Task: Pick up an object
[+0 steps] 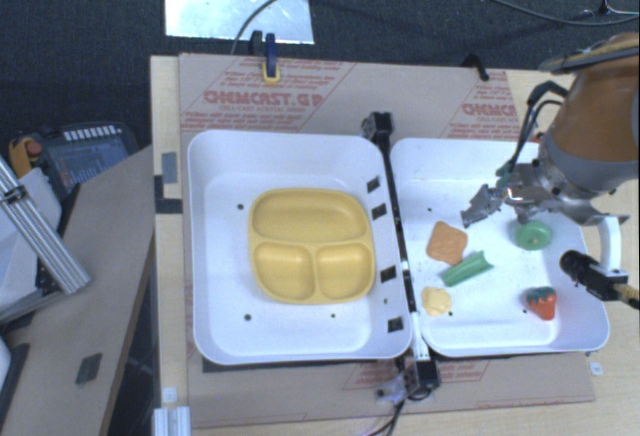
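In the right bin [600, 329], a red-orange piece [541, 302] lies nearest its front rim, a green round piece [532, 235] farther back. Beside that round piece hovers the gripper [490, 204]; whether it is apart or together, I cannot tell.

Bench [165, 224]; two white bins [215, 324]

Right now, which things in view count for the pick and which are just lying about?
For the pick: gripper; in the right bin, orange piece, green stick, yellow piece, green round piece, red-orange piece.

Lying about: yellow divided tray in the left bin; blue-handled clamp.
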### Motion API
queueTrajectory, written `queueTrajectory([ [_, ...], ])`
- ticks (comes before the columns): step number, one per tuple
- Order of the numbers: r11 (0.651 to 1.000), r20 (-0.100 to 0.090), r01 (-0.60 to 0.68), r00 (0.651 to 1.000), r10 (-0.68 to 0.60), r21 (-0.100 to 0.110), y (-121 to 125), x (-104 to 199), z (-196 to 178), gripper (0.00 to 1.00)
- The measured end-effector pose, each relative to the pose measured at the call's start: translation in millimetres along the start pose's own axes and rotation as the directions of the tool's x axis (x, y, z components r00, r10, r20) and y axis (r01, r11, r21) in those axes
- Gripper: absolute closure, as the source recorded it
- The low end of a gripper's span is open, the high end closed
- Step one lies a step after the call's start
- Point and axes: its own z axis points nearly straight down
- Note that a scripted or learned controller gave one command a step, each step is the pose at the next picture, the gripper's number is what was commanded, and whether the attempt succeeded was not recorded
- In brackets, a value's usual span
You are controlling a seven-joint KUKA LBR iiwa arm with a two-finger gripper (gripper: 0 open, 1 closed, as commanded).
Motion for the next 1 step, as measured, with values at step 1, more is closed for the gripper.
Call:
queueTrajectory([
  [1, 1.000, 0.000, -0.002, 1.000, 0.002, 0.003, -0.5, -7.9, 45.1, 0.00],
])
